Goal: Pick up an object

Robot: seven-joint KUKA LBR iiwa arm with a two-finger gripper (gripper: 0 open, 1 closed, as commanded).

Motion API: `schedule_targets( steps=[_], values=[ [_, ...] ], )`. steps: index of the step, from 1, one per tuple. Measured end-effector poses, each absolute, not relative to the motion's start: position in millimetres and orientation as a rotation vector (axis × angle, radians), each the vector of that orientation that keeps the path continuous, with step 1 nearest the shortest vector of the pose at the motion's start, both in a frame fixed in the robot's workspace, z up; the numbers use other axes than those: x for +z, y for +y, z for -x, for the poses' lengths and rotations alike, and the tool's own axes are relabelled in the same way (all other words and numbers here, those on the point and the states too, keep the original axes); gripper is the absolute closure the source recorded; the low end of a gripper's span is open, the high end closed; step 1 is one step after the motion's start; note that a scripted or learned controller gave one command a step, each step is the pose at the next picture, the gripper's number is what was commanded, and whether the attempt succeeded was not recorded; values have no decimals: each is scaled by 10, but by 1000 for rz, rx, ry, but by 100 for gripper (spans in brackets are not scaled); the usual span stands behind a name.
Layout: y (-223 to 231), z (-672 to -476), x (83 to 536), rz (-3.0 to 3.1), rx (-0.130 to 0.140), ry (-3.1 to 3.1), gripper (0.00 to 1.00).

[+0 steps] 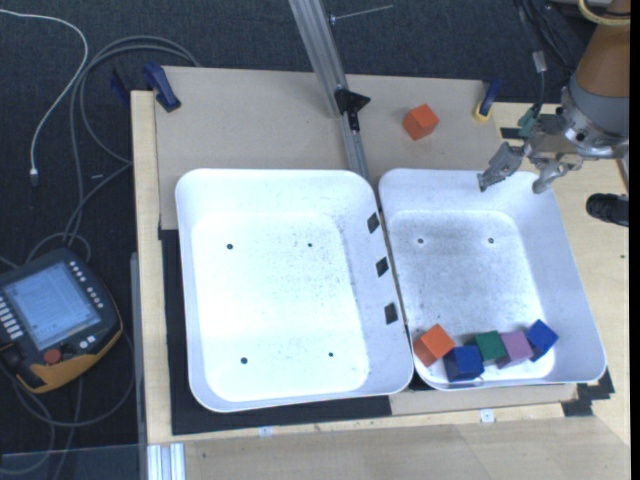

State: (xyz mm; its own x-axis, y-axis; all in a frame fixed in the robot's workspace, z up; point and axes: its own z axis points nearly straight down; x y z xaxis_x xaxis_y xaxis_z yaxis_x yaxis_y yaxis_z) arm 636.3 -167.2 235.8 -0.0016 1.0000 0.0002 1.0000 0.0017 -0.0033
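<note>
Lay clustered along the near wall of the right bin [560, 268]: orange cube [434, 343], dark blue cube [463, 362], green cube [490, 347], purple cube [516, 345] and blue cube [541, 337], set in a loose row and touching or nearly touching one another. Sat just beside it, rims meeting at the middle, the left bin [200, 198], with only small dark dots on its white floor. Rested alone on the bare bench [250, 118] beyond both bins a second orange cube [421, 121], well apart from the row. Hung above the far right corner of the right bin the gripper [522, 171], fingers spread apart with nothing between them, far from the cubes at the near wall. Rose behind it the grey arm with its orange band [605, 63]. Crossed the bench at a slant toward the seam between the bins a metal rail [318, 38]. Lay off the bench to the left a teach pendant [50, 308] with its cables.
</note>
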Motion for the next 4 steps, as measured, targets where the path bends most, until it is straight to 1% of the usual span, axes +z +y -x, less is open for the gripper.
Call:
schedule_targets(
  steps=[1,2,4],
  values=[
    [-1668,-6373,2477,2218,0,-2226,100],
    [-1170,-6133,2265,2212,2,-2223,100],
    [-1191,-6158,2502,2221,-8,-2227,100]
  ],
)
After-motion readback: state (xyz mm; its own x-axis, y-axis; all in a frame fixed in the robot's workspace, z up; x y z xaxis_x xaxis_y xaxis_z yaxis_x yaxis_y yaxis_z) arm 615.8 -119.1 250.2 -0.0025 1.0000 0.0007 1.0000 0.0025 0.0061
